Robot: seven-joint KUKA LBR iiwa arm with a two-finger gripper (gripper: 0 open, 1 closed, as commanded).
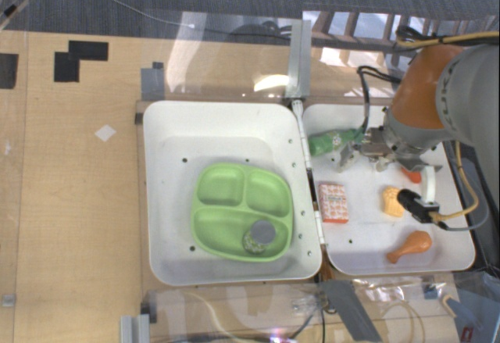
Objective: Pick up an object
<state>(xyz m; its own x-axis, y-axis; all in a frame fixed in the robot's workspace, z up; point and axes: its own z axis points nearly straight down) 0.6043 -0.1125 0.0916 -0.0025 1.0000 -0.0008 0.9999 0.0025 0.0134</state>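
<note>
Bench: two white bins are set side by side on a wooden top.
Left bin [164, 177]: a green divided plate [242, 210] is held, with a small grey lid [260, 235] in one compartment.
Right bin [461, 255]: a green packet [328, 142], a patterned card [333, 202], a yellow piece [392, 201] and an orange drumstick [411, 245] are seen.
Gripper [380, 152]: lowered near the green packet; jaw opening cannot be told, and nothing is seen held.

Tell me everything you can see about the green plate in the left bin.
The green plate is light green, looks like plastic, and has rounded corners and three compartments: two smaller at the far side, one wide at the near side. It lies flat on the floor of the left bin, slightly turned. A small grey round thing sits in the wide compartment.
</note>
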